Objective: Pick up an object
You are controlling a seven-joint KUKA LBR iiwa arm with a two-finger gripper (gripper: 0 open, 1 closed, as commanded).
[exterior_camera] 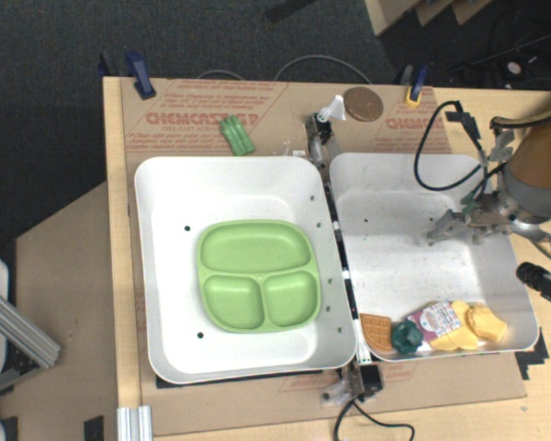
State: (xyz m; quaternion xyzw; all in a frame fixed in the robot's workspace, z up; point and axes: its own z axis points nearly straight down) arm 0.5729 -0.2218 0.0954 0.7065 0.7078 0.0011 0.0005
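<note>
Several small toy foods lie along the near edge of the right bin point(413, 177): a tan waffle piece point(375, 332), a dark green piece point(406, 338), a pink-and-white packet point(441, 319) and yellow pieces point(485, 323). My gripper point(445, 229) reaches in from the right over the middle of this bin, above and apart from the toys, pointing left. Nothing shows in its grasp. A black cable point(432, 145) loops from the wrist over the bin's far part.
The left bin point(165, 200) holds a green divided plate point(257, 275). A green clip-like object point(238, 135) and a brown disc point(363, 105) lie on the cardboard behind the bins. The arm's body point(537, 168) stands at the right edge.
</note>
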